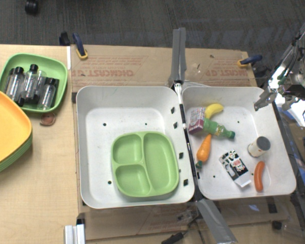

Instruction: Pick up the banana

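Currently the banana (214, 110) lies near the back of the right bin (279, 159), touching a pink carton (195, 121) and a green bottle (217, 129). Nearby are a carrot (204, 148) and a sausage (258, 176). The gripper (267, 98) hangs over the bin's right rim, holding nothing; how wide it stands cannot be told.

My one cam, fixed above the bench (35, 187), looking down at a slant, both white bins (91, 136) centre frame, floor beyond bench's far edge.
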Motion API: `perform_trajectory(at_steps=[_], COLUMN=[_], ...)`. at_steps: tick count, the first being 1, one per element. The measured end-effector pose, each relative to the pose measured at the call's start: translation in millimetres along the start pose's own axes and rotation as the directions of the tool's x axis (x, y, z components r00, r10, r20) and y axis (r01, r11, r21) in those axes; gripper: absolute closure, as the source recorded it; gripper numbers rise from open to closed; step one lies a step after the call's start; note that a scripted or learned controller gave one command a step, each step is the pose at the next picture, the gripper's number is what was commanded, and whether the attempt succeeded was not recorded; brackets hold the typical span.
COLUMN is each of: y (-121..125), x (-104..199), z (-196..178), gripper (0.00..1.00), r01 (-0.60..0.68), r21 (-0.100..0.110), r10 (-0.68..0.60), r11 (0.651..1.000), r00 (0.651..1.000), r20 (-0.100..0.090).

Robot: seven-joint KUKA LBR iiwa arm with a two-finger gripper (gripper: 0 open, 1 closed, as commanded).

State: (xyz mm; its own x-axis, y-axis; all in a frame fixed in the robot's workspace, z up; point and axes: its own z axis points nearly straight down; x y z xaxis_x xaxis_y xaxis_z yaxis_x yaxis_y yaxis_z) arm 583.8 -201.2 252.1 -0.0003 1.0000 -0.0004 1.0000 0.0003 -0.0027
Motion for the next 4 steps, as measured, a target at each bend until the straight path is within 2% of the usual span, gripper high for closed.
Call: perform_trajectory(at_steps=[1,2,3,4], y=[45.0,74.8,74.8,63.8], x=[33.2,63.8,63.4,-6.5], z=[111.6,160.9,151.8,142.5], gripper=[0.0,0.0,1.0,1.0], r01=[0.233,0.143,0.145,-0.115], r21=[-0.001,0.0,0.001,-0.003], r10=[-0.233,-0.143,-0.145,0.115], r11=[0.972,0.99,0.989,0.993], r00=[0.972,0.99,0.989,0.993], r20=[0.0,0.001,0.002,0.001])
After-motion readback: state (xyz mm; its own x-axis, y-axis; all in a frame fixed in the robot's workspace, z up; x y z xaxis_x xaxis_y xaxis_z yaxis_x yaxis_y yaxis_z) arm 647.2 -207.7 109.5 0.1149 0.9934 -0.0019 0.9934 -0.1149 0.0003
